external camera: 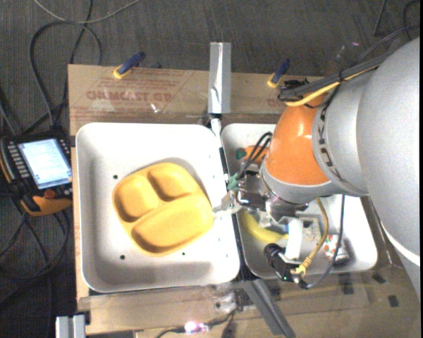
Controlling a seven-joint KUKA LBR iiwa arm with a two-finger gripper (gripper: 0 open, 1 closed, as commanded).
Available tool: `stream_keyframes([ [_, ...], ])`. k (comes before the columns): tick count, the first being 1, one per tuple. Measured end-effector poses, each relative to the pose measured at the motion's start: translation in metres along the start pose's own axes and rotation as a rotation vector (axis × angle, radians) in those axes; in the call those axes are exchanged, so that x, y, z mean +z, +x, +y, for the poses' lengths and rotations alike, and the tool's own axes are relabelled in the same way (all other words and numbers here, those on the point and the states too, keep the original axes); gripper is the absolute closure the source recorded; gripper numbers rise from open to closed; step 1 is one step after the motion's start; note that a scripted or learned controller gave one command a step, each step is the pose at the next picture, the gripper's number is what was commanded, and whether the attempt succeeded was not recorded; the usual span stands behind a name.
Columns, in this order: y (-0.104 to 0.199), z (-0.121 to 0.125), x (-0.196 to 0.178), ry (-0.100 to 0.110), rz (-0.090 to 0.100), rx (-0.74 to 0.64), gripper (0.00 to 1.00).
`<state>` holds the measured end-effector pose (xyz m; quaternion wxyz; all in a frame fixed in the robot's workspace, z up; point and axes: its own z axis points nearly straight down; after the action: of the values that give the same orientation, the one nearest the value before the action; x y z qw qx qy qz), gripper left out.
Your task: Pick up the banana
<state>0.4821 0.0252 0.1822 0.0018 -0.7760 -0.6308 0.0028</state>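
Black cables (pixel 56 27) are trailing over the grey carpet floor (pixel 162 13) around the table (pixel 148 94); the grey arm (pixel 352 132) is covering the curved yellow banana (pixel 257 229), and I cannot tell the tool's (pixel 271 220) state.

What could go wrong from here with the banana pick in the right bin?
1. The yellow curved banana lies mostly hidden under the grey and orange arm's wrist, so a grasp there might land off-centre and slip.
2. It sits near the shallow white right bin's left wall, which could block a finger.
3. Loose cables hang beside it and might snag.
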Motion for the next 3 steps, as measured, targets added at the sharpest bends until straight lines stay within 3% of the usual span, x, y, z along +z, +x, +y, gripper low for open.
stream_keyframes([
  [1,-0.083,0.017,0.0,-0.001,-0.002,0.1,0.0],
  [2,0.002,0.0,0.0,0.0,0.0,0.146,0.0],
  [3,-0.098,0.021,0.0,-0.001,-0.002,0.218,0.0],
])
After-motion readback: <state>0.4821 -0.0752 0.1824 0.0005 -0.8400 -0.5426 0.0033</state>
